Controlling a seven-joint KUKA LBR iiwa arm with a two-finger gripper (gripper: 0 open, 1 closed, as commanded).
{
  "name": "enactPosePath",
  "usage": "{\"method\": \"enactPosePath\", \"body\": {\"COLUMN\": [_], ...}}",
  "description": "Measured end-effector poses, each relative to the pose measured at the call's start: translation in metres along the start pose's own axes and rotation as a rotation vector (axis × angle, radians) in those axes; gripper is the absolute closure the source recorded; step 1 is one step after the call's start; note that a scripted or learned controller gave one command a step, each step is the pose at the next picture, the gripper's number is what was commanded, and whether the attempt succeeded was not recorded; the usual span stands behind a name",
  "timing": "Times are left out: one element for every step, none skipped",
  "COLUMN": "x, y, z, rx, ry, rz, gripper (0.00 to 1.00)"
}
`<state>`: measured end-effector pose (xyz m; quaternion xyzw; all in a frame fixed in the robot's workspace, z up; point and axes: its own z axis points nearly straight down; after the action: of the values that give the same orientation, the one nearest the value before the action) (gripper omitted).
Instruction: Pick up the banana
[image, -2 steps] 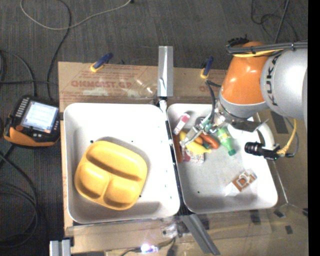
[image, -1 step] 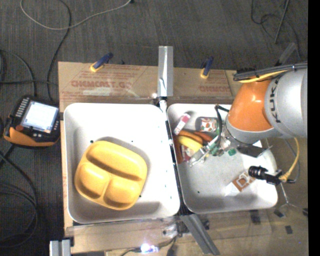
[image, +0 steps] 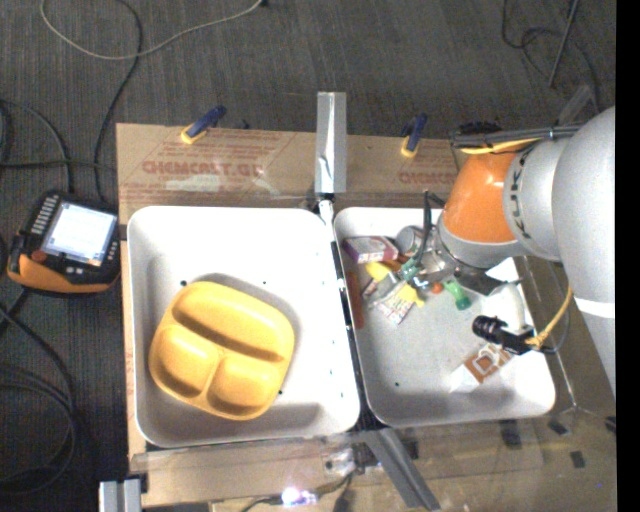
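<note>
The banana (image: 380, 270) shows as a small yellow shape in the upper left of the right bin (image: 450, 400), partly covered by other items. My gripper (image: 416, 266) hangs just to the right of it, low over the clutter, beneath the orange wrist band. Nothing is visibly held in the gripper.
Around the banana lie a maroon box (image: 367, 247), a printed card (image: 396, 304), a small orange piece (image: 437, 288) and a green item (image: 460, 296). A brown object (image: 483, 365) lies lower right. The left bin (image: 150, 240) holds a yellow divided plate (image: 224, 347).
</note>
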<state>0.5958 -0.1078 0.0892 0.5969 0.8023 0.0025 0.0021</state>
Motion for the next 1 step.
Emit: {"method": "enactPosePath", "body": {"x": [0.0005], "y": [0.0016], "z": [-0.0097], "rx": [-0.005], "ry": [0.000], "rz": [0.000], "gripper": [1.00]}}
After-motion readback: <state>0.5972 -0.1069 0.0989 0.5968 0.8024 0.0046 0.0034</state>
